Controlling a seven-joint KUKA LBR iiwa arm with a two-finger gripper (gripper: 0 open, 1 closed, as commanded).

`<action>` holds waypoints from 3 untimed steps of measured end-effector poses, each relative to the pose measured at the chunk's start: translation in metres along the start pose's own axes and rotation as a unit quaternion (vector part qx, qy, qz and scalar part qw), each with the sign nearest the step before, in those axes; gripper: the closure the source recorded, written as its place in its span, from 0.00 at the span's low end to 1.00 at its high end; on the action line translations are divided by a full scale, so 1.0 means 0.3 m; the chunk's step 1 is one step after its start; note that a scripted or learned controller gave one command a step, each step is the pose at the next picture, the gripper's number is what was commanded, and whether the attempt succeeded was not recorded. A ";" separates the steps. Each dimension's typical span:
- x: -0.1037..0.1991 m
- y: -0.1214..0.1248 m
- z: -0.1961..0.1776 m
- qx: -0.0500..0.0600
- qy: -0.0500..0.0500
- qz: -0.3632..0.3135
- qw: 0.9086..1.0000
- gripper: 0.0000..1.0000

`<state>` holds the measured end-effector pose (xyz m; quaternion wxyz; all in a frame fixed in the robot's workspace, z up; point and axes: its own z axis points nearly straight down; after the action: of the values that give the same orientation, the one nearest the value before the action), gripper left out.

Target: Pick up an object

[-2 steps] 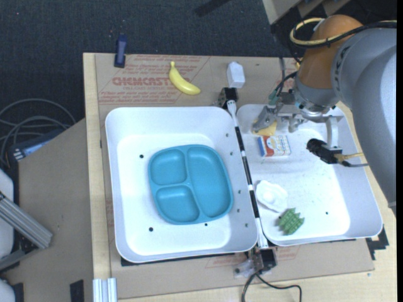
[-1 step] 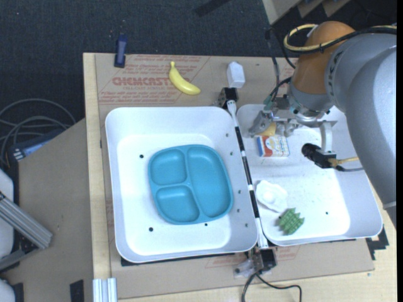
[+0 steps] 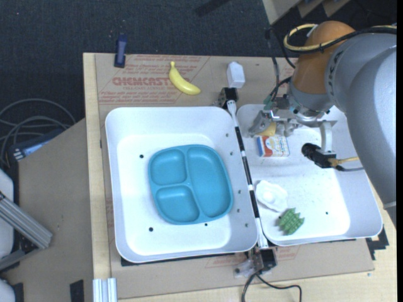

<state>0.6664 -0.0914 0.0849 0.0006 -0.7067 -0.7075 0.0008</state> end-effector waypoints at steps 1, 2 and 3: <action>-0.022 0.000 0.000 -0.001 0.000 0.001 1.000 0.00; -0.030 0.000 0.000 -0.001 0.000 0.000 1.000 0.00; -0.005 0.001 -0.001 0.000 0.000 0.000 1.000 0.00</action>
<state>0.6666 -0.0929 0.0851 0.0003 -0.7069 -0.7073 0.0005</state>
